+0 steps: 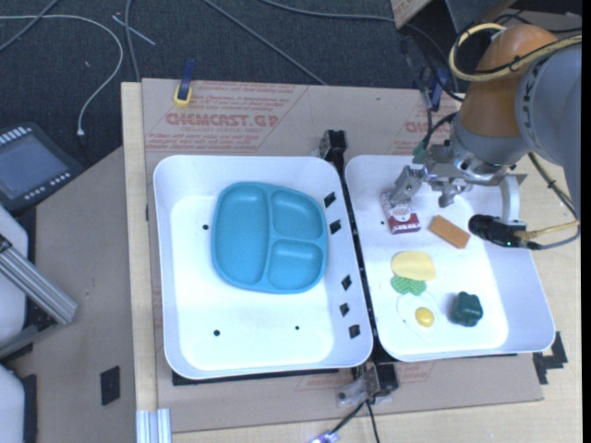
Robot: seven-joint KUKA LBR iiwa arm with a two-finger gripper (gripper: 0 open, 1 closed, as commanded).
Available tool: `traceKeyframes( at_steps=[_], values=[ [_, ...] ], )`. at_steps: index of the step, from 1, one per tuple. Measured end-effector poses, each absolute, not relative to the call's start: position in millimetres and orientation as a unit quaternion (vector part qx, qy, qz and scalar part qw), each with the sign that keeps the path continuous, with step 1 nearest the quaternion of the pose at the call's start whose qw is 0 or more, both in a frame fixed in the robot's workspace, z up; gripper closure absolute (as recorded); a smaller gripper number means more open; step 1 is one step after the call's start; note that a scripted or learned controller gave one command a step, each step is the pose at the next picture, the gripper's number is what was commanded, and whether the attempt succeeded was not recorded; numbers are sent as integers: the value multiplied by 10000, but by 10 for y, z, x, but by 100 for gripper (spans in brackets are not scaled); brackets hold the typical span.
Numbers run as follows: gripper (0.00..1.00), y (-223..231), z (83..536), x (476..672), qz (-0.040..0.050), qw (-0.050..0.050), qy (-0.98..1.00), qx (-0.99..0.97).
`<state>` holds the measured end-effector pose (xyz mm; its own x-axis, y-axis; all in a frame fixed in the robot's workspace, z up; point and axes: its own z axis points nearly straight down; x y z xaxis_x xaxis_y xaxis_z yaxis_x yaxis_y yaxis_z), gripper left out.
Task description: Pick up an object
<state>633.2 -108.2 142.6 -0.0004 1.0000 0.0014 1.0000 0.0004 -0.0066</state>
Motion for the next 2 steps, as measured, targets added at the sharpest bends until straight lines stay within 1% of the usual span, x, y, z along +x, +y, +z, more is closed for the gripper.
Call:
traceKeyframes(
  at_steps=[1, 2],
  values=[
    [0, -1073, 895, 6320, 20, 30, -7072, -7070],
    [100, -1074, 1045, 6343, -8, 3, -7070, -7072]
  ],
)
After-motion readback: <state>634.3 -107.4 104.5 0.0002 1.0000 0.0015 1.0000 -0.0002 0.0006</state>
